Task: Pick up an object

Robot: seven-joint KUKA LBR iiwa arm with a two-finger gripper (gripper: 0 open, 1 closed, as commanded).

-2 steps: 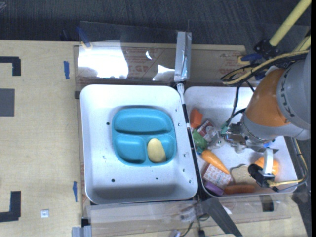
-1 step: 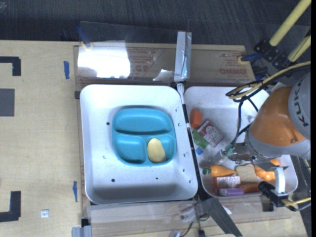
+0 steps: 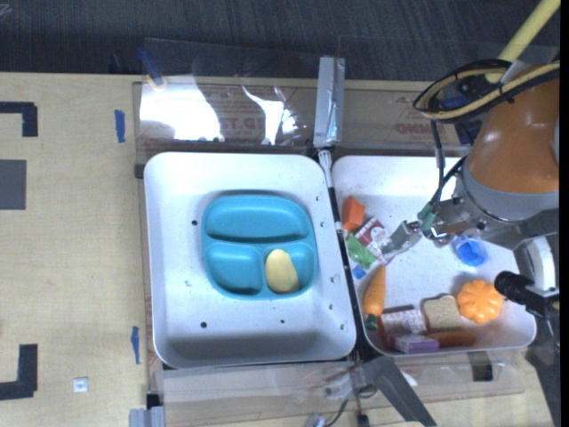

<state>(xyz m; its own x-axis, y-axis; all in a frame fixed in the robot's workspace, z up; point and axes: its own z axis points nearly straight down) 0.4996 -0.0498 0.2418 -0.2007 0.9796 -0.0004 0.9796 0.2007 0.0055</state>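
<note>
Along the near edge of the right bin (image 3: 524,332), the toys were crowded together: a bread slice (image 3: 439,312) leaning on a brown block (image 3: 402,319), a small pumpkin (image 3: 480,301) touching the bread, and a carrot (image 3: 375,292) standing up against the divider wall. Any of these could serve as the object to pick, but a descent here would likely catch two pieces at once or wedge a finger against the rim. Further in, the gripper (image 3: 396,241) hung low over a green and red packet (image 3: 367,240) close to the left wall of that bin; whether it was open or closed could not be told, nor whether anything sat between the tips. My judgement: the packet looked flat and slippery, and it lay hard by the wall, so a close could slide off it or pinch the orange piece (image 3: 354,211) just beyond instead. A blue piece (image 3: 470,253) lay under the wrist, partly hidden by the arm. The left bin (image 3: 169,265) held a blue divided tray (image 3: 253,229) with a yellow egg-shaped item (image 3: 282,270) in its near right compartment, well apart from the gripper. Both bins were glossy white and shallow, so loose items would skid if nudged. Behind the bins stood a clear plastic panel (image 3: 222,114) throwing glare, on a pale wooden bench (image 3: 71,265) marked with black and blue tape; beyond it, dark carpet (image 3: 267,7).
</note>
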